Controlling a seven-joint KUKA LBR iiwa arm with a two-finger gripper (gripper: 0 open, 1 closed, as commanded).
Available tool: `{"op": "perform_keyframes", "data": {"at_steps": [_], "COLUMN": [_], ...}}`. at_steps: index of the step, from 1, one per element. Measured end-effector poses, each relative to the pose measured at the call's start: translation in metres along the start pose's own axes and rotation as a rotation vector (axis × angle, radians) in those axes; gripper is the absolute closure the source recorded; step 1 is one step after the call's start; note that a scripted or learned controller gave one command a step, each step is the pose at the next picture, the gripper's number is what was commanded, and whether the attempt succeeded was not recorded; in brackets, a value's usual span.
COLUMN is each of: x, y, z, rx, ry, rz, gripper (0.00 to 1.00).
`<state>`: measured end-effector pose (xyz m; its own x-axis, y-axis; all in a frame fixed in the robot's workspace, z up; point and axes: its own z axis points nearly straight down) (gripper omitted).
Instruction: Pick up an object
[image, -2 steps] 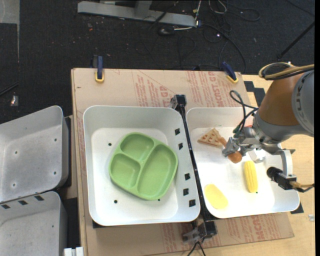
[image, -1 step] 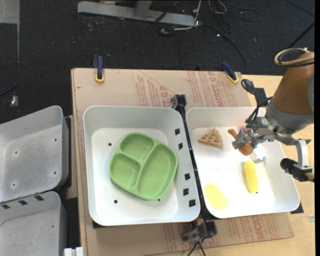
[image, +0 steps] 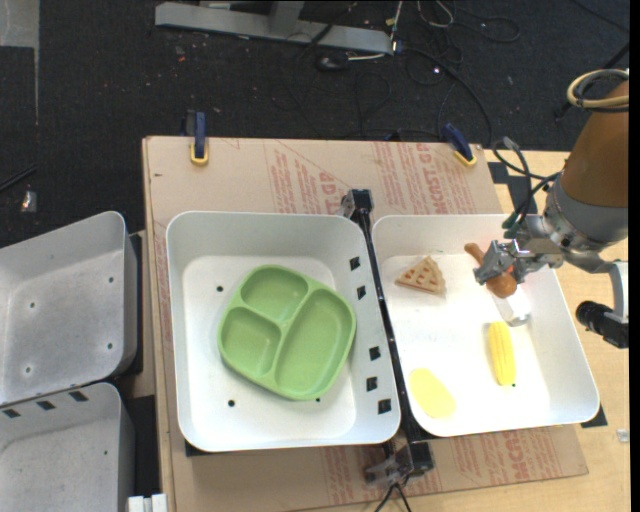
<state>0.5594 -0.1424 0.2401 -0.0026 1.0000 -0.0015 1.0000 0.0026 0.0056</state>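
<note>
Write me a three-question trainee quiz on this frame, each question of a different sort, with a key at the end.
1. True or false: the green divided plate lies in the same bin as the yellow corn cob.
2. Which item lies nearest the gripper? A) the waffle wedge B) the orange-brown piece C) the pale yellow flat piece
3. Fill in: the plate has ___ compartments.

Key
1. False: the plate is in the left bin, the corn in the right bin.
2. B: it sits right beside the gripper at the right bin's upper right; whether it is gripped cannot be told.
3. Three.
</note>
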Motion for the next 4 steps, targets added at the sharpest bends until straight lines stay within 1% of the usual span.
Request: {"op": "perform_keyframes", "data": {"at_steps": [1, 2, 3, 4], "x": [0.056, 0.112, 0.171, 0.222], "y": [0.003, -0.002, 0.01, 0.023], "z": [-0.008, -0.004, -0.009, 0.005], "rx": [0.003, 0.007, 0.004, 0.005], "ry": [0.003, 0.004, 0.004, 0.002], "rz": [-0.005, -0.006, -0.007, -0.005], "gripper": [1.0, 1.0, 1.0, 1.0]}}
